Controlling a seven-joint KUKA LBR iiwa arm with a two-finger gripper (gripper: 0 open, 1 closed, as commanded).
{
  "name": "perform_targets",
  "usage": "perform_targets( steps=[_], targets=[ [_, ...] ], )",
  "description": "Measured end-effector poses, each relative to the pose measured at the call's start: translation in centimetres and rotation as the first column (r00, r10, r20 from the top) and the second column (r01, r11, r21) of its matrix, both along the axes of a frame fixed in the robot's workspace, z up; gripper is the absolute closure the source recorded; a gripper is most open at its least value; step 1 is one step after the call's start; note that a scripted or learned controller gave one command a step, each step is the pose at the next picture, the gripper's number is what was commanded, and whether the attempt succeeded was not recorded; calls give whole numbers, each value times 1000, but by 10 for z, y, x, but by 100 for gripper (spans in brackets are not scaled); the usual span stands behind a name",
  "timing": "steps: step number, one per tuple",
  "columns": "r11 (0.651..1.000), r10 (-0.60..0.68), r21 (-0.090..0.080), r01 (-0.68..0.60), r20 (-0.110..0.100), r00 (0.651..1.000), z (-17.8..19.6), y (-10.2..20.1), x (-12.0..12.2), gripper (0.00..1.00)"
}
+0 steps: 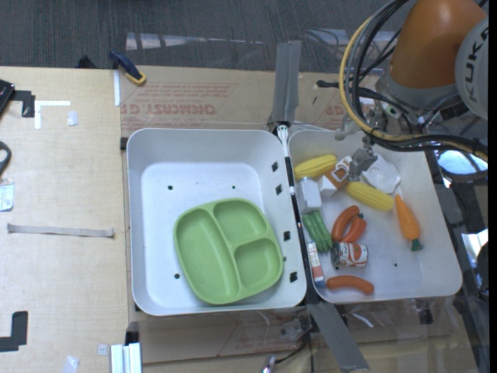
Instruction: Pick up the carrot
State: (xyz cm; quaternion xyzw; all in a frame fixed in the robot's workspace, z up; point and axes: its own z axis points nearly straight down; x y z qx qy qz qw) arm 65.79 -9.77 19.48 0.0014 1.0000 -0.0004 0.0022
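approach step: hand (363, 160) hovers over right bin (435, 278), grip state can't tell. carrot (407, 219) lies free nearby. next: shift toward carrot, descend, close.

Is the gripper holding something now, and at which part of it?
Nothing is held. The gripper hangs over the right bin; the carrot lies apart from it.

I see even, bright overhead light, with soft shadows inside the bins (147, 208). Focus looks slightly soft throughout.
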Motion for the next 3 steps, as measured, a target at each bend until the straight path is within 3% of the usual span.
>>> perform_targets(
  steps=[1,2,3],
  targets=[
    [971,239,0,-239,-2,971,-19,-60,-94,0],
    [966,258,-1,-258,0,966,-102,-118,-74,0],
    [859,512,0,-512,-2,859,-102,-124,-132,0]
  ],
)
